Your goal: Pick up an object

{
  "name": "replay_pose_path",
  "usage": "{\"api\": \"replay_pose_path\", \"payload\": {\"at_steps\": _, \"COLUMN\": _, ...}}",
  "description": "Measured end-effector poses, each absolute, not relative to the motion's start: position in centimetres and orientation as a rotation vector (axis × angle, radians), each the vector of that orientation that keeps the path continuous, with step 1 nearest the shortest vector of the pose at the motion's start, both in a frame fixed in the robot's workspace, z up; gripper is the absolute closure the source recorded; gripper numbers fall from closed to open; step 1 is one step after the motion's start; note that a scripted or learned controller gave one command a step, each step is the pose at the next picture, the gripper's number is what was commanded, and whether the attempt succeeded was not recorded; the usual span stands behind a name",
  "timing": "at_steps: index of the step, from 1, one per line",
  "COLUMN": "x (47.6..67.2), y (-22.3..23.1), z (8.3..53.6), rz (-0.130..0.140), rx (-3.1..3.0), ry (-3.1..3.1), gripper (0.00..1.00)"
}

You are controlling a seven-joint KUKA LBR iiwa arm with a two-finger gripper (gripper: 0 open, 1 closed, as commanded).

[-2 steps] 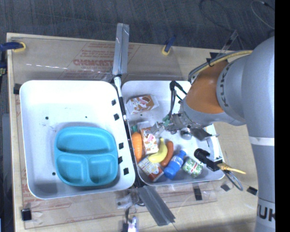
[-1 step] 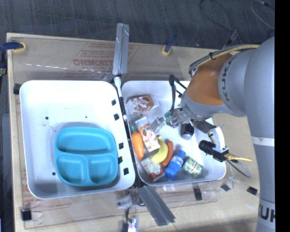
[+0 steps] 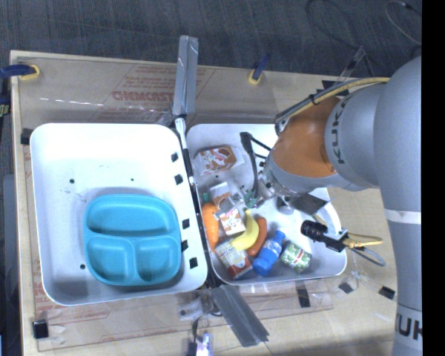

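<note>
Fingers (image 3: 251,196), state impossible to tell, hang beside a banana (image 3: 246,233): light, soft, probably best pinched mid-curve.

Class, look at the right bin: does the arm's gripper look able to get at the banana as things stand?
Probably yes. The banana lies on top of the pile in the right bin, nothing covering it, and the gripper hovers just above and beside it.

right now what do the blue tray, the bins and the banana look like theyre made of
Blue tray: probably moulded plastic, smooth matte, with three rounded compartments of even colour.
Left bin and right bin: apparently hard white plastic, slightly glossy, with rounded corners and soft reflections.
Banana: uniform bright yellow and lightly shiny, likely a plastic toy, though real fruit cannot be ruled out.
</note>
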State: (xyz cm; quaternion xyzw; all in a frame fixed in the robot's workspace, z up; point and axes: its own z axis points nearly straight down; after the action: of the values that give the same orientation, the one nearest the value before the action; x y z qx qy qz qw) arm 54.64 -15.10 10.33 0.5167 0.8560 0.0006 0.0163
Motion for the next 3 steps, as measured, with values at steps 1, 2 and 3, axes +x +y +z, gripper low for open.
{"api": "replay_pose_path", "payload": {"at_steps": 1, "x": 60.7, "y": -17.3, "z": 9.3, "rz": -0.001, "rx": 1.617, "ry": 2.692, "gripper": 0.00}}
{"api": "replay_pose_path", "payload": {"at_steps": 2, "x": 62.2, "y": -18.2, "z": 13.8, "rz": 0.000, "rx": 1.593, "ry": 2.707, "gripper": 0.00}}
{"api": "replay_pose_path", "payload": {"at_steps": 3, "x": 57.3, "y": -17.0, "z": 10.2, "rz": 0.010, "rx": 1.257, "ry": 2.855, "gripper": 0.00}}
